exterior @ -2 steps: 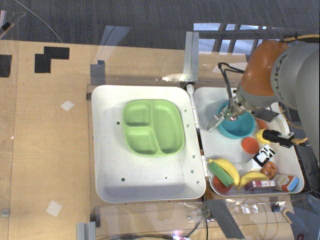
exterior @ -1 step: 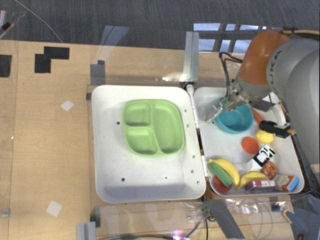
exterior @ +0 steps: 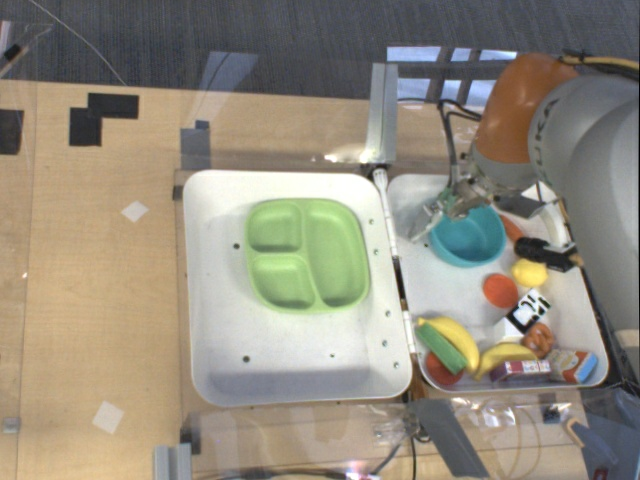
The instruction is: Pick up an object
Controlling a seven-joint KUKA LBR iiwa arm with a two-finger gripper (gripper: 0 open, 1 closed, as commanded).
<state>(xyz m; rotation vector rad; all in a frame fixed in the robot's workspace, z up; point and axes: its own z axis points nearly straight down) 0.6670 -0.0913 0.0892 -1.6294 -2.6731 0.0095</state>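
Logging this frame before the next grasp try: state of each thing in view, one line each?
gripper: down in the right bin, at the blue bowl's far rim; nothing seen held.
blue bowl: upright, right bin, far end.
green divided plate: flat, right way up, in the left bin.
bananas: lying at the right bin's near end.
orange ball: loose, mid right bin.
lemon: loose, beside the orange ball.

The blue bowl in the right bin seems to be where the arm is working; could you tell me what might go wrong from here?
1. The pincer sits at the far rim of the blue bowl; a grip on that thin rim could slip or tip the bowl.
2. The orange ball and the lemon lie close beside the bowl, so dragging it may knock them.
3. The bin wall is near, leaving little room.
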